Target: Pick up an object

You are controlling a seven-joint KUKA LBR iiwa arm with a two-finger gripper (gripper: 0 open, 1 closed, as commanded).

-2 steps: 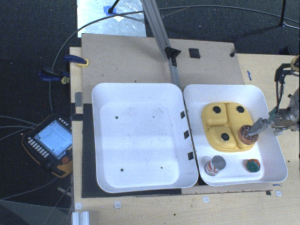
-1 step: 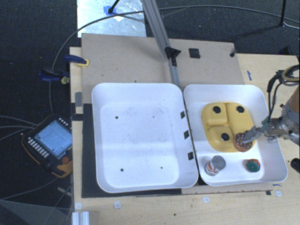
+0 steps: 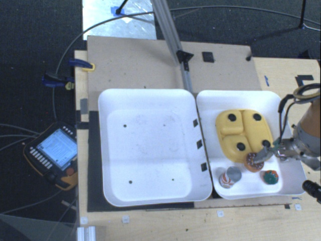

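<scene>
The right bin holds several things. A large yellow moulded piece with black dots lies in its middle. Below it are a small reddish-brown round object, a green ball and a small grey, white and red object. My gripper reaches in from the right and sits low at the yellow piece's lower right corner, directly above and touching or nearly touching the reddish-brown object. The arm's grey wrist is at the right edge.
The left bin is beside the right one, joined by black clips. A slanted metal pole crosses the bench's back. A teach pendant and cables lie on the floor at left.
</scene>
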